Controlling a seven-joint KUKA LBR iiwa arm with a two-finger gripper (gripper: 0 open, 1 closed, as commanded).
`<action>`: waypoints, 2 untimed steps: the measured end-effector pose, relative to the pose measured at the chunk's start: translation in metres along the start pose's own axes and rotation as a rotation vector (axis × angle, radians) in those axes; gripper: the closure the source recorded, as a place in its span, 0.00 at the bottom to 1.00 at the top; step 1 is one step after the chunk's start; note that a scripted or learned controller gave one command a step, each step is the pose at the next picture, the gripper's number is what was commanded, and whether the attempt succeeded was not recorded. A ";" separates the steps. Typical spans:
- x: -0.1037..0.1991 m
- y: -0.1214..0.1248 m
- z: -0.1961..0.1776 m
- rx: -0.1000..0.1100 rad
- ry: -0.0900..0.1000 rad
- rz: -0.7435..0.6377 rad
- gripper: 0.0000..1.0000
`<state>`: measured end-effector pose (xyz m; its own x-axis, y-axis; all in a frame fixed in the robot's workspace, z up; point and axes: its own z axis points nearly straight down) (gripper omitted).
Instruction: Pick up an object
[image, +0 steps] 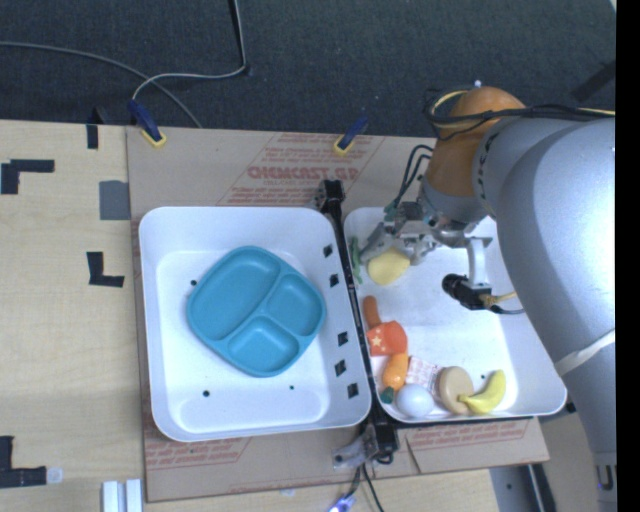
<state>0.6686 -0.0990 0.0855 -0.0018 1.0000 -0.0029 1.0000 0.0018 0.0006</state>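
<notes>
Low in the frame, right of centre, you have a cluster along the near edge of the right bin (520, 385): a white ball (413, 401), a tan round piece (453, 384) and a banana (486, 394), with an orange-red toy (386, 340) just above them against the divider. Left of that, the left bin (165, 300) carries a blue divided plate (256, 310).

Further up, at the upper left corner of the right bin, sits the pale yellow lemon-like object (389, 267), the likeliest target. The gripper (404, 243) hangs directly over it, its tip just above and slightly right of the fruit, seemingly touching or nearly so. You cannot tell whether the claw is apart or closed, nor whether it grips the fruit. The fruit's long axis runs roughly left to right. I judge the coming move to need only a short descent toward the lower left.
</notes>
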 end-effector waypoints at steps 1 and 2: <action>0.003 0.000 0.000 0.000 -0.001 0.001 0.00; -0.004 -0.001 0.000 -0.001 0.000 0.000 0.00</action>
<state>0.6673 -0.1031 0.0856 -0.0017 1.0000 -0.0026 1.0000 0.0017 0.0014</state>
